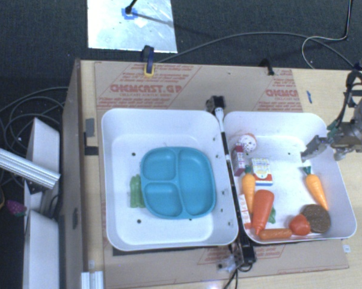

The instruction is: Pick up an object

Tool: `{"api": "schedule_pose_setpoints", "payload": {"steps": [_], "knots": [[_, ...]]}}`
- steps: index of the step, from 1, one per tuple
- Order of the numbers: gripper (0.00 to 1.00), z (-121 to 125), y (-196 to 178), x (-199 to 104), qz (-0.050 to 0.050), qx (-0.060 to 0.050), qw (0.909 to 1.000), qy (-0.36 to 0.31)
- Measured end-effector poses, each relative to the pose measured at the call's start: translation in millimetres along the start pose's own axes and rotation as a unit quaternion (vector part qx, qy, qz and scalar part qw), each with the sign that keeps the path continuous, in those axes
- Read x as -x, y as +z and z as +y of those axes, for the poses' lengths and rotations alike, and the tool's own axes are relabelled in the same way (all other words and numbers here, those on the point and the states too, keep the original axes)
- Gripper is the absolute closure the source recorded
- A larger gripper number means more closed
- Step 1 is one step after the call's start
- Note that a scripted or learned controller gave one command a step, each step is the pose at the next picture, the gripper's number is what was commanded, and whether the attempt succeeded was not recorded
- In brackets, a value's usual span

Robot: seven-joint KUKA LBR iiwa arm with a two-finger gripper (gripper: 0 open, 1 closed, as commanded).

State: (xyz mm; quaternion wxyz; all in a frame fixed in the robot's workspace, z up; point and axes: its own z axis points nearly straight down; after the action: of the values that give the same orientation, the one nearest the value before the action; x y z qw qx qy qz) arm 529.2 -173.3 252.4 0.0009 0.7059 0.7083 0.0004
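Currently, two white bins sit side by side on the bench. Left bin [118, 161]: a blue divided plate [177, 182] near its middle, with a green item [135, 191] touching the plate's left edge. Right bin [334, 185]: a small round white toy [248, 142] near the top-left corner; a small box [262, 169] below it; a large carrot [262, 208] and a yellow-orange piece [248, 188] along the left wall; a small carrot [316, 187] toward the right wall; a red tomato [299, 224] touching a brown round item [316, 218] at the bottom-right corner. Gripper [325, 146]: over the right bin's upper-right edge, above the small carrot, nothing seen in it; how wide its fingers stand cannot be told.
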Motion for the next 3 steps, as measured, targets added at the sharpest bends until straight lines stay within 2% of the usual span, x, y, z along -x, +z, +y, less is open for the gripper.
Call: {"api": "schedule_pose_setpoints", "payload": {"steps": [1,2,3], "knots": [[0.00,-42.9,91.2,-41.9,0.001,-0.001,1.0000,0.001],[0.00,-42.8,137.1,-85.4,0.001,-0.001,1.0000,0.000],[0.00,-42.7,168.2,-69.0,0.000,-0.001,1.0000,0.001]]}}
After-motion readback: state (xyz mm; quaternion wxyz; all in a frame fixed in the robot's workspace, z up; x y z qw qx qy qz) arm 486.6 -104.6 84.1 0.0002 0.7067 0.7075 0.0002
